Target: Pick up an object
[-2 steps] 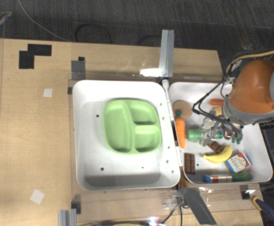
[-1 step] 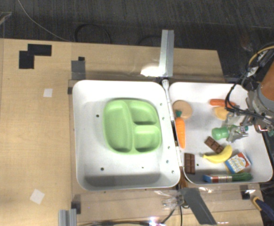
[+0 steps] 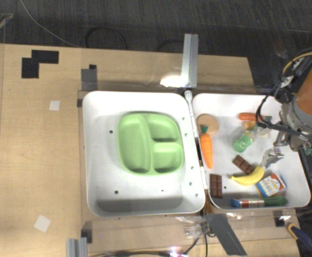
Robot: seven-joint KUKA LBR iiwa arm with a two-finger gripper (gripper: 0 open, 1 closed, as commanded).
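Note:
The right bin [image 3: 301, 197] holds several small items: an orange carrot [image 3: 206, 150] along its left wall, a tan round piece [image 3: 208, 123], a red sausage [image 3: 247, 116], a green bottle [image 3: 243, 142], a brown bar [image 3: 243, 164], a yellow banana [image 3: 248, 178], a small colourful carton [image 3: 269, 185], a dark chocolate bar [image 3: 215, 184] and a green marker [image 3: 258, 202]. My gripper [image 3: 274, 157] hangs over the right half of this bin, just above and right of the banana and close to the carton. Nothing is visibly held in it.
The left bin [image 3: 99, 191] carries a green divided plate [image 3: 150, 142]. A metal post [image 3: 190, 63] stands behind the bins' shared wall. Cables and the arm's grey and orange body [image 3: 311, 98] crowd the right bin's far right corner.

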